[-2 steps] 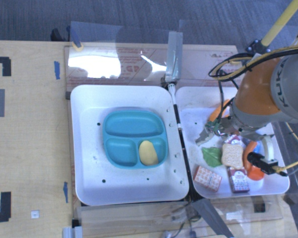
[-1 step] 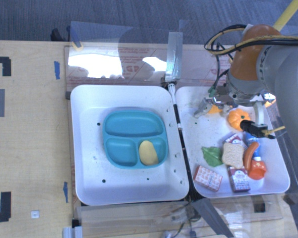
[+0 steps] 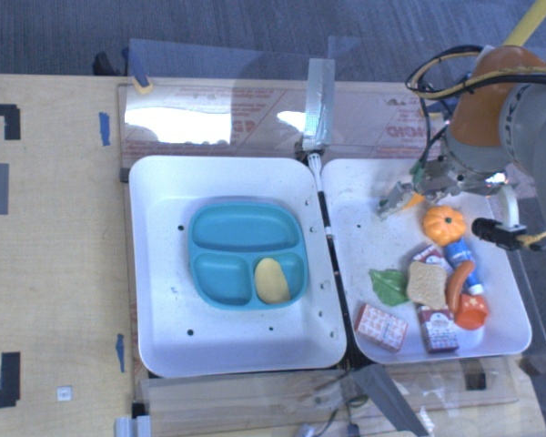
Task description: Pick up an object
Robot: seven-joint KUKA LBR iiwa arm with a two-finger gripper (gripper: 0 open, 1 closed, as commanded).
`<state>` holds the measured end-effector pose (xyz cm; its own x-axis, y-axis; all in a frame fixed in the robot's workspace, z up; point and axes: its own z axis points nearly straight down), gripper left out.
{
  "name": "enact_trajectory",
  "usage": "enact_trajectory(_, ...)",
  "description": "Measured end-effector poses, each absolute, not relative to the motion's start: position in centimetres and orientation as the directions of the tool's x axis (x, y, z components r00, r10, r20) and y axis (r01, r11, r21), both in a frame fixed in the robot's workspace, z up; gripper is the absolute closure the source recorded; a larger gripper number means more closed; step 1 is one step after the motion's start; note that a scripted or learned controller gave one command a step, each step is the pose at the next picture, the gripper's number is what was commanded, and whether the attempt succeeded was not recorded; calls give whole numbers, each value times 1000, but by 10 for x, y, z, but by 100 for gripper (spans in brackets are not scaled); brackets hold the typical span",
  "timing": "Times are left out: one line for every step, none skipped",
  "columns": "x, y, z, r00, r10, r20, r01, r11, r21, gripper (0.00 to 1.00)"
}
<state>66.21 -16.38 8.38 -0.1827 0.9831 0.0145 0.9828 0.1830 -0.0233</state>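
Two white bins sit side by side: the left bin (image 3: pixel 155 271) and the right bin (image 3: pixel 355 235). The left one holds one blue divided tray (image 3: pixel 227 244) with one yellow potato-like piece (image 3: pixel 271 280). The right one holds one orange pumpkin (image 3: pixel 443 225), one green leaf (image 3: pixel 390 286), one bread slice (image 3: pixel 428 284), and what look like two small printed boxes, one pink (image 3: pixel 382 326) and one dark (image 3: pixel 439 330).

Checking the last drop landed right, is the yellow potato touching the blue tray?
Touching. The camera view shows the yellow potato lying inside the lower right compartment of the blue tray, resting on its floor, in the left bin.
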Motion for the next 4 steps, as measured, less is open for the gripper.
enact_trajectory(660,-164,91,-184,983,15,982,184,-33,100)
enact_trajectory(661,-164,93,-184,983,14,982,184,-29,0)
enact_trajectory(628,-207,88,-147,989,7,989,147,6,0)
enact_trajectory(628,-212,98,-145,989,-2,989,145,8,100)
